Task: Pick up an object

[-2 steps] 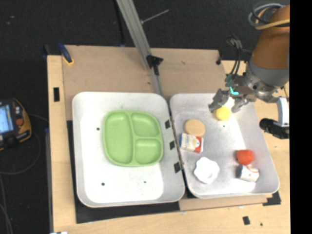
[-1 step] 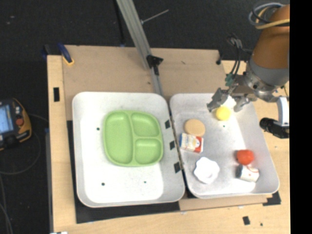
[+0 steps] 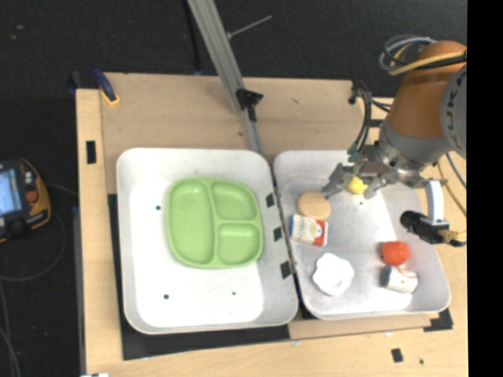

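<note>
A: Where is the gripper (image 3: 355,181)?
B: Over the far end of the right bin (image 3: 369,301), right at a small yellow object (image 3: 357,184).
A: Jaws?
B: Spread apart, yellow piece between them; a firm clamp cannot be confirmed.
A: Alternatives?
B: The tan round piece (image 3: 313,205) lies just to the camera's left.

The bins (image 3: 141,210) look like matt white plastic. The green tray (image 3: 214,223) is smooth plastic; the bench (image 3: 173,112) looks like bare wood.
</note>
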Controlling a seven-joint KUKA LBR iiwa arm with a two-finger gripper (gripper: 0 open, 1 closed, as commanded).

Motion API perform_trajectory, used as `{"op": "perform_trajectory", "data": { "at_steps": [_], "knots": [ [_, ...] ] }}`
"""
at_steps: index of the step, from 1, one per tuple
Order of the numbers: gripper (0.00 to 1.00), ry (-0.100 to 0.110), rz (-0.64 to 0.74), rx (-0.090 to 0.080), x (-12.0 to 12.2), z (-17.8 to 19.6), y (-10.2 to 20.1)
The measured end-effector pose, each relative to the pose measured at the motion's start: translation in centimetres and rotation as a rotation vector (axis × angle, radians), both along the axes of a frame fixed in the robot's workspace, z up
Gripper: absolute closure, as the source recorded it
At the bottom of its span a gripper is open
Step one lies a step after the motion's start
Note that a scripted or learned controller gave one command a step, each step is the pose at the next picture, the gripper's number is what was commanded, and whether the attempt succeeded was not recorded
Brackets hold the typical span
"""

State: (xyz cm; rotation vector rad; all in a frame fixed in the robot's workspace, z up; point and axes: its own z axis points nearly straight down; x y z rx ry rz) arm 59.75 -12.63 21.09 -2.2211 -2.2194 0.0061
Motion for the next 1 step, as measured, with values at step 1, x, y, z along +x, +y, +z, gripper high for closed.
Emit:
{"op": "perform_trajectory", "data": {
  "at_steps": [1],
  "knots": [
    [0.0,-0.002,-0.001,0.0,-0.45,-4.28,-0.15]
  ]
}}
